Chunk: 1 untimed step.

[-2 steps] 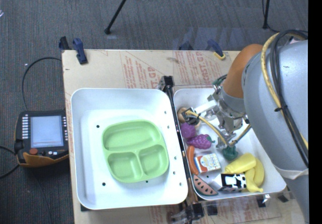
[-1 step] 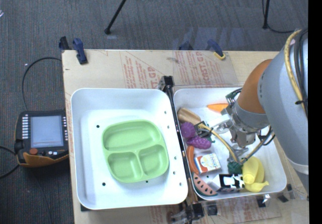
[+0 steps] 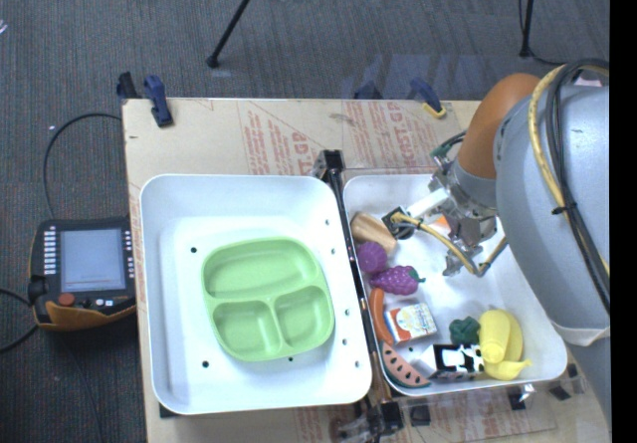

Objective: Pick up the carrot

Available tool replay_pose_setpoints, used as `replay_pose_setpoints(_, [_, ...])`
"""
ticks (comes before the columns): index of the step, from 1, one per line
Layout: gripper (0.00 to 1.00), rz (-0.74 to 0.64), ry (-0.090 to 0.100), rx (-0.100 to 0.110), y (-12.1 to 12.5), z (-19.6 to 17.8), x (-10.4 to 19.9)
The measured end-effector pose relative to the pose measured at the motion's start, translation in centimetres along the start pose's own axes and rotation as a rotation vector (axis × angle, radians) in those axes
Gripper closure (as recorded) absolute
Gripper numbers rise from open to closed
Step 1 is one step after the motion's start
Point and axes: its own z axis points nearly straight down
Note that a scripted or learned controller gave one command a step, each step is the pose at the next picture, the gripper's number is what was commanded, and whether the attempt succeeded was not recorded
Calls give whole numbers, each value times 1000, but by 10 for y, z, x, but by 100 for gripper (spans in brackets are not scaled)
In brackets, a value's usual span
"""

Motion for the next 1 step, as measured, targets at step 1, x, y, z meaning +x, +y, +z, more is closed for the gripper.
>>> replay_pose_setpoints(1, [100,-4,-4,6,-2,-9,0])
